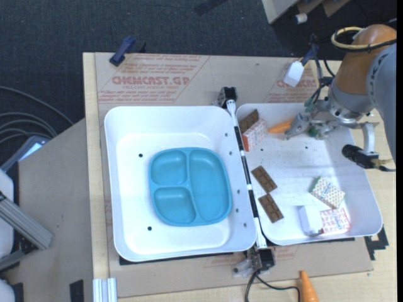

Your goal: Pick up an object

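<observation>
Reaching: our end effector (301,126) hovers beside the orange piece (279,128) in the right bin (371,197).
Fingers: we cannot tell.
Advice: centre over it, descend straight.

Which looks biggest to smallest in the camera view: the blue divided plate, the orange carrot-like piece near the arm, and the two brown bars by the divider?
1. Blue divided plate, by far the largest.
2. The two brown bars, which look alike in size, so unranked.
3. Orange piece, smallest, partly hidden by the arm.
</observation>
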Robot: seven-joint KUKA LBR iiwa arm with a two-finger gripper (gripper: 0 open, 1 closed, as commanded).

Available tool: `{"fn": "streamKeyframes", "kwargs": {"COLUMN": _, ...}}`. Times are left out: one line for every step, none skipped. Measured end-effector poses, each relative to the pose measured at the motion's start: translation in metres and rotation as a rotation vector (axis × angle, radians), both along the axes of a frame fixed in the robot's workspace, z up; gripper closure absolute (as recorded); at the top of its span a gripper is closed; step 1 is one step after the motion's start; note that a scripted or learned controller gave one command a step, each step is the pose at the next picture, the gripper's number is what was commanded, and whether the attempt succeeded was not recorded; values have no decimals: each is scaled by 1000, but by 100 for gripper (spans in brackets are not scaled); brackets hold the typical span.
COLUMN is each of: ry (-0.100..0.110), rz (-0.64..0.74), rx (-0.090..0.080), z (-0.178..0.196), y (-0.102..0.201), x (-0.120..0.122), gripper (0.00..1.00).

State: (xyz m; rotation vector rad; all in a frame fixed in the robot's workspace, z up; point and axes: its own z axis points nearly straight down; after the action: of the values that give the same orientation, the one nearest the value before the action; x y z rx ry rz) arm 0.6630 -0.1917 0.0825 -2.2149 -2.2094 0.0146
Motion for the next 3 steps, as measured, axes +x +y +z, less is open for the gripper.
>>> {"fn": "streamKeyframes", "kwargs": {"ry": -14, "rz": 4, "rx": -1, "z": 32, "y": 81, "x": 4, "gripper": 0}}
{"fn": "streamKeyframes", "kwargs": {"ry": -22, "rz": 2, "rx": -3, "z": 6, "y": 79, "x": -76, "gripper": 0}}
{"fn": "streamKeyframes", "kwargs": {"ry": -20, "rz": 3, "rx": -3, "z": 6, "y": 61, "x": -3, "gripper": 0}}
